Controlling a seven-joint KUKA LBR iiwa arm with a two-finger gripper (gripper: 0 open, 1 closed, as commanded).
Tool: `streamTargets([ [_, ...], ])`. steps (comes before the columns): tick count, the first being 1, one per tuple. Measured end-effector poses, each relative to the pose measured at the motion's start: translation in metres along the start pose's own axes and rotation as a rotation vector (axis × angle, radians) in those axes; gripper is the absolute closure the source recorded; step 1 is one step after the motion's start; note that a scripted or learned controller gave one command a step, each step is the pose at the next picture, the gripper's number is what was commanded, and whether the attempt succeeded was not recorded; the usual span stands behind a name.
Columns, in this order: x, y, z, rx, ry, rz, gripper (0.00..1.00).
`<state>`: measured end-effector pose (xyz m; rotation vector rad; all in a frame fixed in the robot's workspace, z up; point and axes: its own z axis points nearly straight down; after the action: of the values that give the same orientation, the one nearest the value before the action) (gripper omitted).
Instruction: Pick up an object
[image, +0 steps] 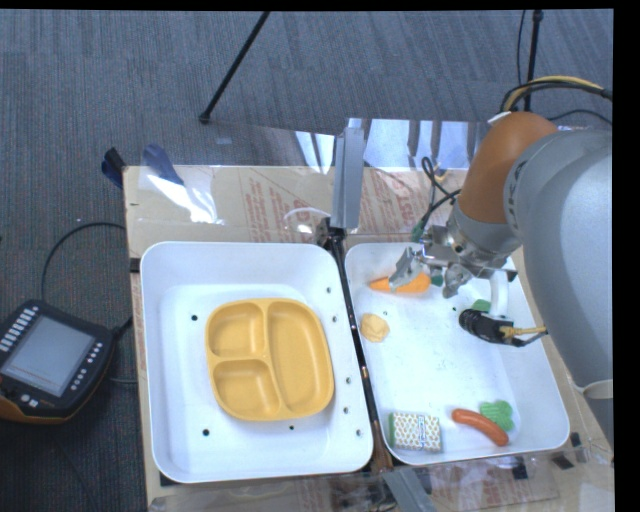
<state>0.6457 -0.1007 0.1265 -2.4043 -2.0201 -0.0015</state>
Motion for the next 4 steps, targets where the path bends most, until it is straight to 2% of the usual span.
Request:
streamTargets([
  [1,0.002,-0.003,0.042,0.007,-0.001,-0.137,0.00],
  [2,0.019,-0.006,0.042,0.007,-0.001,-0.020,0.00],
  [3,-0.052,0.009,-0.058,-0.007,-0.004,-0.112,0.00],
  [4,-0.015,0.000,0.042,0.006,-0.001,-0.087,0.00],
])
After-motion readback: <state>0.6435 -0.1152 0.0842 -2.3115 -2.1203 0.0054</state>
